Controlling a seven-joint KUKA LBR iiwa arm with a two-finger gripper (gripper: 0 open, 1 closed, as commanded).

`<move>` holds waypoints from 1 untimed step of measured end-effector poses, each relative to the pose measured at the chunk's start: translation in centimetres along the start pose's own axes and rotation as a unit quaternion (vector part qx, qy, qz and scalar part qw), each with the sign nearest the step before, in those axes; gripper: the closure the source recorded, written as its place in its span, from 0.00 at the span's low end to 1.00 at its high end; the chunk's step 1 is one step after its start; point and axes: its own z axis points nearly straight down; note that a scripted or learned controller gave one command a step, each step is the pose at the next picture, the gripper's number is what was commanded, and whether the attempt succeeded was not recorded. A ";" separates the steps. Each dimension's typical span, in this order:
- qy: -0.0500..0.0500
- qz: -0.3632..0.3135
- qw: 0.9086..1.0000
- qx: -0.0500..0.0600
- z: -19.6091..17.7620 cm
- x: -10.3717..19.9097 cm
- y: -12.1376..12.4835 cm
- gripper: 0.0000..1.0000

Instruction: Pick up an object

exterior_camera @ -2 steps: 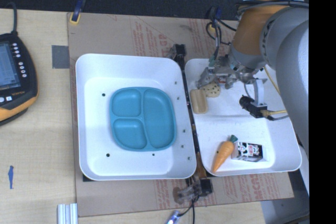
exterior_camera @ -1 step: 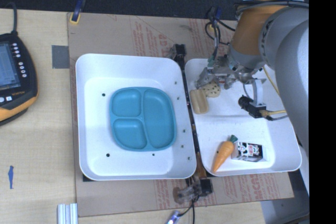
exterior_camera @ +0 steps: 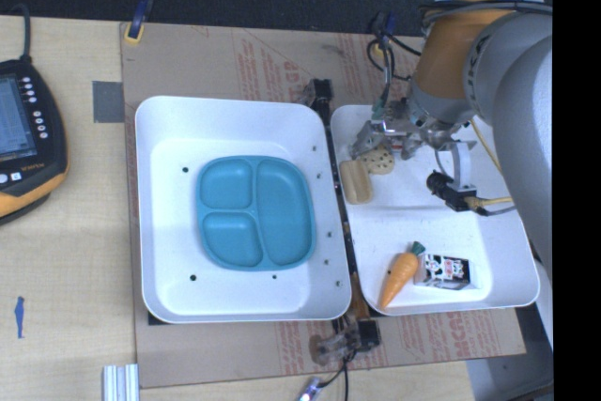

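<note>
From my overhead cam, the hand (exterior_camera: 374, 138) sits low in the right bin (exterior_camera: 507, 291), just above a cookie (exterior_camera: 381, 163) and tan bread piece (exterior_camera: 356, 181). Can't tell its grip. Carrot (exterior_camera: 400, 275) lies near the front beside a small carton (exterior_camera: 444, 271).

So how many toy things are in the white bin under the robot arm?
4: tan bread piece and spotted cookie at its upper left, orange carrot and black-and-white carton near the bottom. The arm may hide more.
</note>
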 end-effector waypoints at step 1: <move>0.000 -0.001 1.000 0.000 0.0 0.0 0.0 0.00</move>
